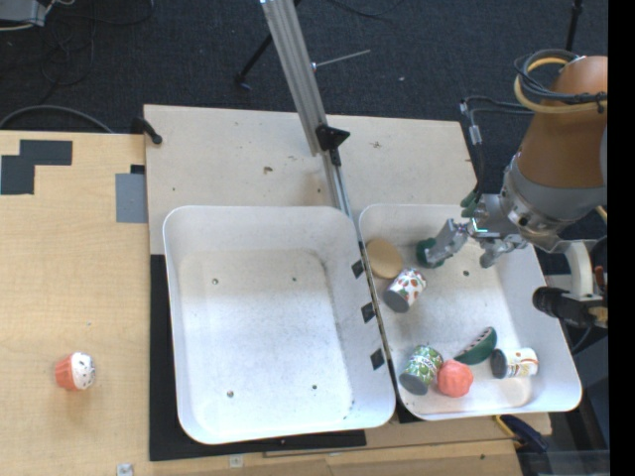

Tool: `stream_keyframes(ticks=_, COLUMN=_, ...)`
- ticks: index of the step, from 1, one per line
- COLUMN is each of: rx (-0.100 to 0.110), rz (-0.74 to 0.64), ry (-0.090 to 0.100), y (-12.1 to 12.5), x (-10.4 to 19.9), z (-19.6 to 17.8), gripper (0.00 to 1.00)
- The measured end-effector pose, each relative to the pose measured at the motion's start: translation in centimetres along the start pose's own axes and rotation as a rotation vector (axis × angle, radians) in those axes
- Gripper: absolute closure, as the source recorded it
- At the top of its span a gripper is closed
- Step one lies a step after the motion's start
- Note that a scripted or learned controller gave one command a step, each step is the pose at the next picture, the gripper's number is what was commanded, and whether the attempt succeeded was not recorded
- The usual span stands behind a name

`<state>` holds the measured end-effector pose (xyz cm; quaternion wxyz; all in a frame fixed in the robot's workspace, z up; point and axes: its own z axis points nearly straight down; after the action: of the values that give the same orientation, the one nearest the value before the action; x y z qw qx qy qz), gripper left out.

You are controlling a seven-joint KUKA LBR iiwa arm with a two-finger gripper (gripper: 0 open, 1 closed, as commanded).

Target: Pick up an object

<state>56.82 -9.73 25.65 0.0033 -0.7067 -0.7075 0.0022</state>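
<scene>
Seemingly, the pick is under way but not finished: the gripper [461,241] is seen over the upper part of the right bin [556,390], its jaws apart, and whether the small dark green object [433,253] is clamped between them cannot be told. That object lies just above-right of the patterned cup [406,290]; its long axis cannot be made out.

Your grey arm [556,181] wears a broad orange band [566,137]; yellow and black cables [541,72] loop on top; its metal two-finger gripper [474,248] looks silvery.
</scene>
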Motion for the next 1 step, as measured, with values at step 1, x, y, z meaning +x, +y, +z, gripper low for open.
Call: stream_keyframes(ticks=1, rx=-0.005, rz=0.003, ry=-0.001, y=0.06, x=-0.14, z=-0.23, gripper=0.0)
